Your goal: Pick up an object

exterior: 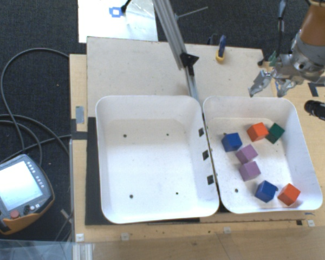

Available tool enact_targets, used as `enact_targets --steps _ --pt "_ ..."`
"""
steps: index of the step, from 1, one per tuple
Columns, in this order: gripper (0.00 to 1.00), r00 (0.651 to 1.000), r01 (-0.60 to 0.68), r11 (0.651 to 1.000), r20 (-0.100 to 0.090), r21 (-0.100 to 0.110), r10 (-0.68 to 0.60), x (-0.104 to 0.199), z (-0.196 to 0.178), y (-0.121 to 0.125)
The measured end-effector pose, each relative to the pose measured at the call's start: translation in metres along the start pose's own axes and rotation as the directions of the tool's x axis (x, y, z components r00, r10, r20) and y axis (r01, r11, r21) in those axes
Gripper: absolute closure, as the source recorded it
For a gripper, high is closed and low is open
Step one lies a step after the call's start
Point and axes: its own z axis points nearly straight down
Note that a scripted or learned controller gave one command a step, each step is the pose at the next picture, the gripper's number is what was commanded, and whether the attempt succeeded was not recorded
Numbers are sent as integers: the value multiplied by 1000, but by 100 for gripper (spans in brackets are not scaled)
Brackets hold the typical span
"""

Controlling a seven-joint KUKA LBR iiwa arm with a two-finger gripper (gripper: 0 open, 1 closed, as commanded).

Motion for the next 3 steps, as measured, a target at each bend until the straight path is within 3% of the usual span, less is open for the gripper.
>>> enact_targets --steps 1,2,3 --pt "0 1000 -4 1000 0 3 4 -26 149 -10" --pt "0 1000 -1 1000 7 -24 1 -4 163 -53" --pt "0 1000 -4 1000 3 -10 4 -46 72 -32"
